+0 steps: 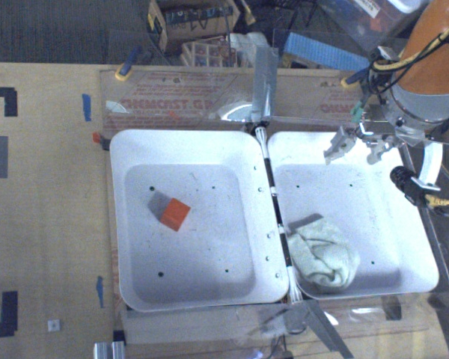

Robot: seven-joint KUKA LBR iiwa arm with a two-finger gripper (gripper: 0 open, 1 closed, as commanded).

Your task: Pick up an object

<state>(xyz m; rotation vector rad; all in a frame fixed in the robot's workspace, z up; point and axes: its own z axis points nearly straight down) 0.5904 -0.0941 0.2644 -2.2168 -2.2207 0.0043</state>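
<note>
The wooden bench (45, 223) spreads across the view, pale tan, with black angle marks along its left side and short strips of blue tape on its surface. On it sit 2 shallow white bins side by side, touching along a shared seam that runs from far to near through the middle of the scene. The left bin (127, 155) and the right bin (404, 275) are alike in shape, each with rounded corners and a flat grey-white floor dotted with small dark holes.

The KUKA arm (434, 58) comes in from the far right, its orange band high at the corner and grey wrist parts below it, with yellow and black cables looped around them. It hangs over the far right part of the right bin. The gripper (355, 148) points toward the left and down, above the far edge of that bin's floor; its 2 pale fingers stand apart with a clear gap between them and nothing in that gap.

A crumpled cream cloth (325, 254) lies in the right bin, in its near left corner, bunched against the seam wall and well apart from the gripper.

An orange block (176, 214) rests on the floor of the left bin, left of centre, turned at a slant, with a small grey patch just beside its far left corner
</note>
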